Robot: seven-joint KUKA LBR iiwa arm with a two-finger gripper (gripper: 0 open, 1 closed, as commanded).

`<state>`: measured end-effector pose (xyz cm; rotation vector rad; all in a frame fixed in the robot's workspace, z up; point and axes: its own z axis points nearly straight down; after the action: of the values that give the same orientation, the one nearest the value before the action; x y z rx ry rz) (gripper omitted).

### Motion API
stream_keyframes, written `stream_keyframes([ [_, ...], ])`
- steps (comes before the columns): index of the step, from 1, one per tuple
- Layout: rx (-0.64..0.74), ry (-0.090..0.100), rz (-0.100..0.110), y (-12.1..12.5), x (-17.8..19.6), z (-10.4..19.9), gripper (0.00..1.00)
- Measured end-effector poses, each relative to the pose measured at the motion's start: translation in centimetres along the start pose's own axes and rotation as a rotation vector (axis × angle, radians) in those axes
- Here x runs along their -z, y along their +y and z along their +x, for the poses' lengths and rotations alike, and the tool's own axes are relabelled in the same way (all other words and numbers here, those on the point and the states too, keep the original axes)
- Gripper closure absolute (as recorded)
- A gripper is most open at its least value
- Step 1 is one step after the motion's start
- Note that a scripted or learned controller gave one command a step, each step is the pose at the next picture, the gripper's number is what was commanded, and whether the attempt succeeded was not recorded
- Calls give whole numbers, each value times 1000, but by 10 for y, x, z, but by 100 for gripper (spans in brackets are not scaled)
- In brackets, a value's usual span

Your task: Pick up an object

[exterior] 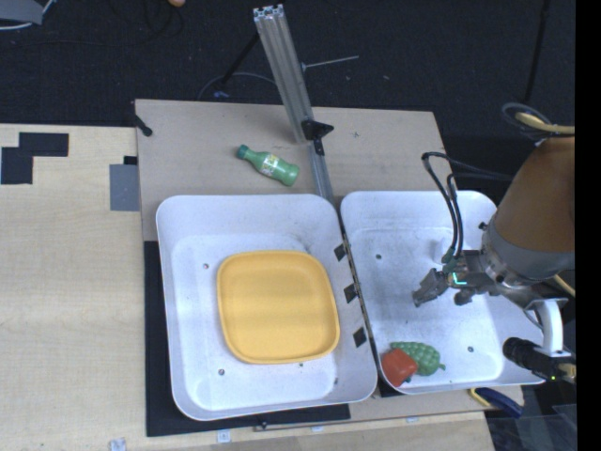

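Tan bench [394, 148] (two white bins [188, 242]), black floor [423, 45]

The bench [394, 148] bears two white bins [178, 252] side by side and a green bottle [269, 164]

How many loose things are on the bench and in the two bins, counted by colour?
Yellow: 1, the plate in the left bin.
Green: 1, the bottle on the bench behind the bins.
Red and green: 1, the toy strawberry in the right bin.
Total: 3
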<state>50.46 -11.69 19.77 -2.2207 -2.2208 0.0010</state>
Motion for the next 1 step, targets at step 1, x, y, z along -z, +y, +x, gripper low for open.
stream_keyframes([
  [1,0,0,0,0,0,0,0],
])
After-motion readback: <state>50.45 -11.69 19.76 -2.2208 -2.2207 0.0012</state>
